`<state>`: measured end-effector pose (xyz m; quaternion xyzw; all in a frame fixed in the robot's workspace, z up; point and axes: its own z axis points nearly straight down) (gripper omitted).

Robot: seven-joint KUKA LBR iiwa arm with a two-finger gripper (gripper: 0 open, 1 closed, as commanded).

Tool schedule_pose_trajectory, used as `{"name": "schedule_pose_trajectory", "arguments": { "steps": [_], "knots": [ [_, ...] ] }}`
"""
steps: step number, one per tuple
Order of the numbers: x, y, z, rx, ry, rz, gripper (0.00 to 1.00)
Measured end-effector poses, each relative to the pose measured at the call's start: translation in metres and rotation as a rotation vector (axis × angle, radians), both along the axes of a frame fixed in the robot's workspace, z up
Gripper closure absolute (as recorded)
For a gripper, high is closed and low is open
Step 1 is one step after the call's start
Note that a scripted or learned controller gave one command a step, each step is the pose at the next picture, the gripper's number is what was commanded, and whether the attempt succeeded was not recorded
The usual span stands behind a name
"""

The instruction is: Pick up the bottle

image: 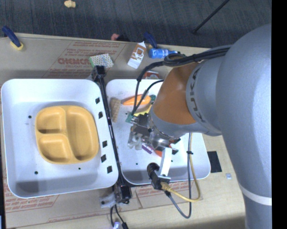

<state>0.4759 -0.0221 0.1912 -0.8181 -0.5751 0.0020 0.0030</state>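
Note:
My gripper (pixel 138 138) is low inside the right bin (pixel 134 175), reaching down from the orange wrist band into a cluster of small items. Just beside it lie a purple piece (pixel 147 148) and a red piece (pixel 158 152). An orange, carrot-like item (pixel 134 99) and a tan brush-like item (pixel 115 108) lie at the bin's far left part. The arm hides much of this bin, and I cannot tell which item is the bottle.
The left bin (pixel 15 128) holds a yellow divided plate (pixel 67 132). A black divider (pixel 107 123) runs between the bins. On the cardboard behind them lie a small carton (pixel 136 55), a blue clamp (pixel 158 53) and a patterned sponge (pixel 101 59). A yellow cable (pixel 191 175) hangs at the front right.

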Motion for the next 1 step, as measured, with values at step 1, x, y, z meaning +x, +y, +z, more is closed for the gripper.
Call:
{"name": "schedule_pose_trajectory", "arguments": {
  "steps": [1],
  "knots": [
    [-0.0001, 0.0568, 0.0, -0.002, -0.002, -0.197, 1.0]
  ]
}}
